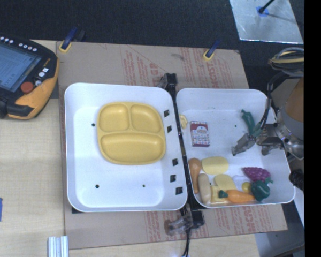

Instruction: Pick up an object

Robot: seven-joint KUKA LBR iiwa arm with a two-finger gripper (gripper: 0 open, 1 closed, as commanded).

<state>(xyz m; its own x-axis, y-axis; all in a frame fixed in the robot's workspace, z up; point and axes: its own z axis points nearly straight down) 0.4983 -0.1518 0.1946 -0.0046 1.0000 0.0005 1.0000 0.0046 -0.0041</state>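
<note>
My gripper (253,146) hangs over the right part of the right bin (224,103), open, with its two dark fingers (239,146) spread and only white bin floor between them. Just above it lies a green toy (249,121). Purple grapes (255,173) lie just below it. Farther left in the same bin are a small red box (199,134) and a pale yellow lump (215,165). Along the bin's front sit a carrot (238,197), a bread roll (203,186), an orange piece (195,170) and a green pepper (261,190).
The left bin (80,186) holds a yellow divided plate (132,132). A teach pendant (18,79) lies on the bench at the far left. Black clips (171,82) join the two bins along the middle.
</note>
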